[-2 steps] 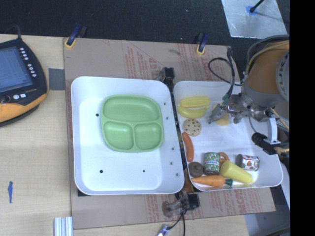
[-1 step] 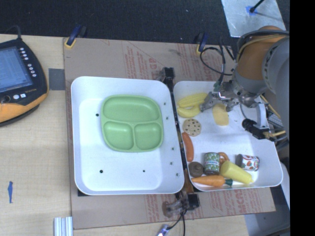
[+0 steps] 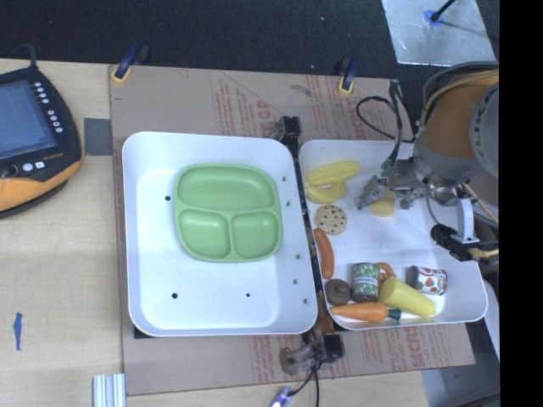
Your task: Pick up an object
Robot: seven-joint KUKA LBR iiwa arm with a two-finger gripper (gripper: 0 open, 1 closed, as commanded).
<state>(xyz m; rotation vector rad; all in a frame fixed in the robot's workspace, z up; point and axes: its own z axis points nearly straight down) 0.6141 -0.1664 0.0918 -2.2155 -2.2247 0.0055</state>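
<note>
My gripper [image 3: 379, 195] hangs low over the upper middle of the right bin [image 3: 458, 316], reaching in from the right. A small pale yellow piece [image 3: 384, 209] lies right beneath it, partly covered by it. To its left lie two yellow banana-like pieces [image 3: 333, 173] and a round speckled cookie [image 3: 330, 220]. Along the bin's front lie an orange sausage [image 3: 323, 253], a brown round thing [image 3: 338, 292], a green can [image 3: 366, 281], a carrot [image 3: 363, 314], a yellow bottle shape [image 3: 408, 298] and a red-and-white can [image 3: 428, 280].
The left bin [image 3: 153, 303] holds a green divided plate [image 3: 229, 212]. A teach pendant [image 3: 30, 138] lies at the far left of the bench. Black cables [image 3: 382, 113] loop behind the right bin, and clamps [image 3: 346, 73] hold the cardboard's back edge.
</note>
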